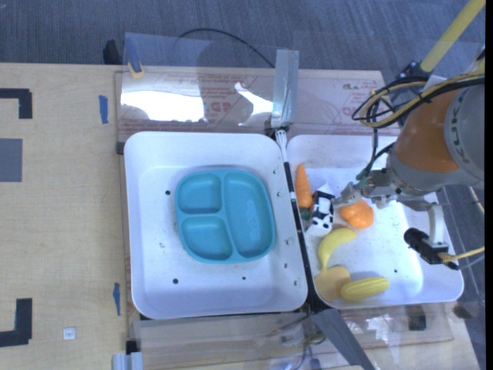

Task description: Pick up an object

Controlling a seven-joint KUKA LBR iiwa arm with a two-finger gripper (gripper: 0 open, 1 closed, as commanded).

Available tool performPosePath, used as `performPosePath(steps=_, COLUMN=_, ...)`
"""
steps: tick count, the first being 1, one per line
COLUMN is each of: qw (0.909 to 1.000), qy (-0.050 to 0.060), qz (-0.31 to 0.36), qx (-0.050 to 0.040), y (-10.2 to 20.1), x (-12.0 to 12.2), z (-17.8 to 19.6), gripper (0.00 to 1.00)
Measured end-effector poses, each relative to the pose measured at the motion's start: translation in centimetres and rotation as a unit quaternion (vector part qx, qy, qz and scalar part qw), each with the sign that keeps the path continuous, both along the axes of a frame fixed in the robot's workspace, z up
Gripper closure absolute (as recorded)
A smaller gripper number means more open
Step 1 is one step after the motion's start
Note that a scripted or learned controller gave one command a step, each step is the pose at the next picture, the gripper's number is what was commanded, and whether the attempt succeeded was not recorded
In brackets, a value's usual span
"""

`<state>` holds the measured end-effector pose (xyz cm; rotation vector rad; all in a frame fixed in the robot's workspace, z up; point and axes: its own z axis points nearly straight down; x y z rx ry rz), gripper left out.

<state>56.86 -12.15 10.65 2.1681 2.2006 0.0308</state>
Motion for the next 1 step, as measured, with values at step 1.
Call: performPosePath(steps=1, qw=0.9993, qy=0.015, qz=-0.034, qx=0.0087, y=-0.99, x=-1.31, z=-1.43, gripper=0.0)
